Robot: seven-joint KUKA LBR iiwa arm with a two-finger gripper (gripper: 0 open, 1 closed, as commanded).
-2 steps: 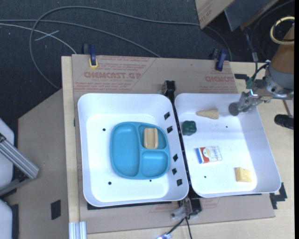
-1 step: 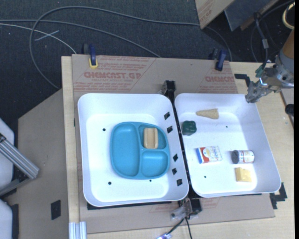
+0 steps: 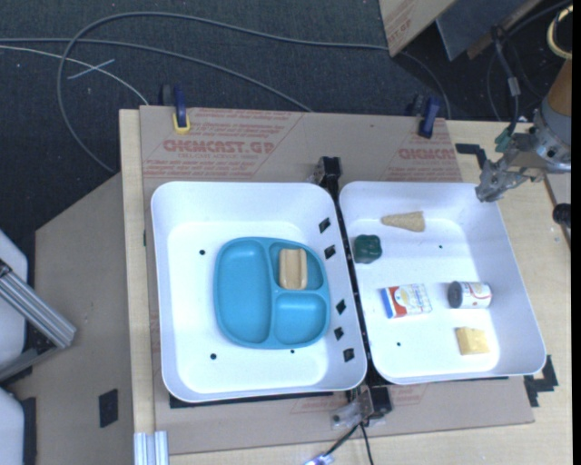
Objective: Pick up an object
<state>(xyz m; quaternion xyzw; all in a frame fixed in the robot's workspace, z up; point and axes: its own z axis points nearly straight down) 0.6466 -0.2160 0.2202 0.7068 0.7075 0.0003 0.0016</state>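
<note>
I look down from above. My fingers (image 3: 491, 188) hang over the far right corner of the right bin (image 3: 508, 263), close to its rim. They are small and blurry here, so I cannot tell if they are apart or together. I see nothing between them.

The table (image 3: 238, 138) is a brown board with red words printed on it. Two clamps, one with a yellow tip (image 3: 181, 111) and one blue (image 3: 428, 115), sit at its far edge. Past the table the floor is dark carpet (image 3: 227, 45) with thin grey wires (image 3: 100, 54) lying on it. A cardboard box (image 3: 413, 20) shows at the top.

Two white bins sit side by side, touching in the middle. In the left bin (image 3: 177, 272) lies a blue plate with three parts (image 3: 245, 300). A tan bread piece (image 3: 292, 268) lies in its top right part.

The things I could pick up are in the right bin, well apart from my fingers. There is a tan wedge (image 3: 404, 221) near the far side, a dark green lump (image 3: 367, 248) by the left wall, a small red and white box (image 3: 405, 300) in the middle, a little white can on its side (image 3: 469, 294) just right of it, and a yellow block (image 3: 472, 341) near the front.
</note>
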